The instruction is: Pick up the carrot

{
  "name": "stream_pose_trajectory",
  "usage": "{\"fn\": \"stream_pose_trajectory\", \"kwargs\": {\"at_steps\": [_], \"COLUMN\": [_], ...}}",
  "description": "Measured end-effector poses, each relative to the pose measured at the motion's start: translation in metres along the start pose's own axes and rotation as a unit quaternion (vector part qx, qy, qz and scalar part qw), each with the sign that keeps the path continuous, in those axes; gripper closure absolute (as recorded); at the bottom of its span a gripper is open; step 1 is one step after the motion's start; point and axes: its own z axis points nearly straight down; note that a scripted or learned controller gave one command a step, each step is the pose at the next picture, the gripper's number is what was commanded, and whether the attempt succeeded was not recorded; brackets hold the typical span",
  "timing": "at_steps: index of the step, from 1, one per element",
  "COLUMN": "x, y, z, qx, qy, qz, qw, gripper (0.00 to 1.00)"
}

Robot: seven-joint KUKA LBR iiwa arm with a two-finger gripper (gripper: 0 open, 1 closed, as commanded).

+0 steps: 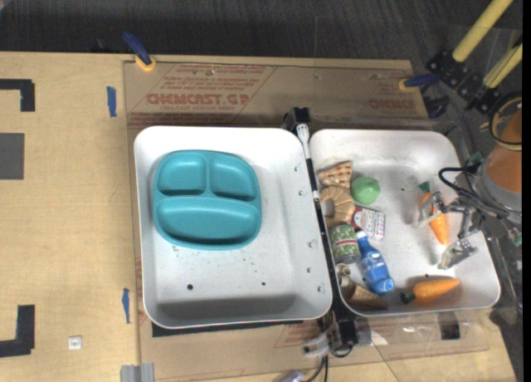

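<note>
We have not picked up the carrot yet. It lies flat on the floor of the right bin, near the bin's front right corner, with its green end pointing to the left. The gripper hangs close above it, near the bin's right edge. We cannot tell if the gripper is open or closed, and nothing we can see is held in it. We think the gripper must go down to the carrot, grab it and lift it.

We count two bins. The left bin has one blue plate. The right bin has one carrot, one small orange thing that we cannot name, one green ball, one blue bottle and one can.
</note>
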Motion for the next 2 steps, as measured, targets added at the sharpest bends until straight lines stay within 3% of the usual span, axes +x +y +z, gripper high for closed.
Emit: {"fn": "stream_pose_trajectory", "kwargs": {"at_steps": [1,2], "x": [0.005,0.0], "y": [0.04,0.04], "z": [0.012,-0.002], "qx": [-0.002,0.001], "qy": [0.005,-0.001], "qz": [0.033,0.032], "qw": [0.9994,0.9995], "gripper": [0.0,1.0]}}
